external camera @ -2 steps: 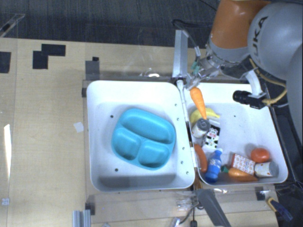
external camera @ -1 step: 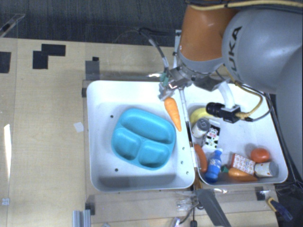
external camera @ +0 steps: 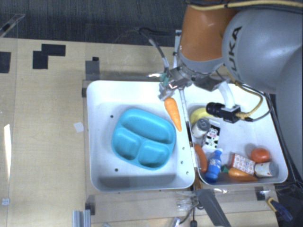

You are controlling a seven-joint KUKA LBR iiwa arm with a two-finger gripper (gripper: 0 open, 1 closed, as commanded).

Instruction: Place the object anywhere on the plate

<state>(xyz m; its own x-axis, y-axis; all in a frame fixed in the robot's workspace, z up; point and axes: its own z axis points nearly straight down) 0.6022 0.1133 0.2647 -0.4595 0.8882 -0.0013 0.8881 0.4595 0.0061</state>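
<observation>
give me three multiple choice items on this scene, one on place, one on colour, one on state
1. Where does the plate lie?
A. left bin
B. right bin
C. on the bench

2. What colour is the plate?
A. white
B. blue
C. red

3. How is the carrot placed?
A. flat on the plate
B. hanging from the gripper
C. among the things in the right bin

Answers: 1 A, the plate sits in the left bin. 2 B, it is light blue. 3 B, its top end is at the gripper, tip pointing down beside the plate.

The tan bench (external camera: 42, 141) bears 2 white bins (external camera: 97, 174) side by side.
</observation>
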